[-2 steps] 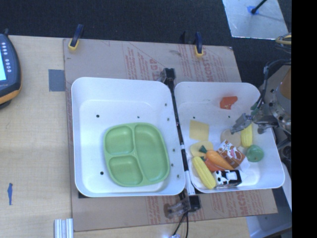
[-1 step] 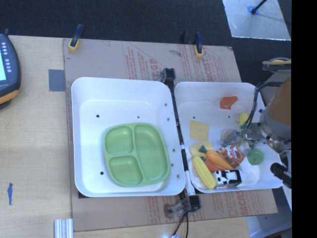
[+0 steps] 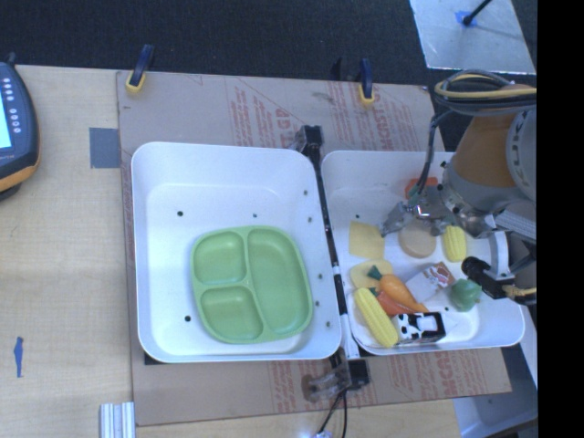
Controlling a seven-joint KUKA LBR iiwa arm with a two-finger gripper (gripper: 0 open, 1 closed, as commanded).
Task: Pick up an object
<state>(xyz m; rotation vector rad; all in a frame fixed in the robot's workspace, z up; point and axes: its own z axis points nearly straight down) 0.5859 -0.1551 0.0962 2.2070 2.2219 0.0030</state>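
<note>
The arm (image 3: 488, 167) hides part of the right bin (image 3: 365, 185) at three o'clock. A handheld controller (image 3: 14, 126) is cut off at nine o'clock. A small red item (image 3: 422, 186) beside the wrist stays unidentifiable.

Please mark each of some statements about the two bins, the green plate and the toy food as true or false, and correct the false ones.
1. The green divided plate lies in the left bin. True.
2. The plate has toy food on it. False: its compartments hold nothing.
3. The corn cob lies in the right bin beside the carrot. True.
4. The gripper is above the left bin. False: it is over the right bin.
5. The yellow cheese slice lies on the wooden bench. False: it lies in the right bin.
</note>
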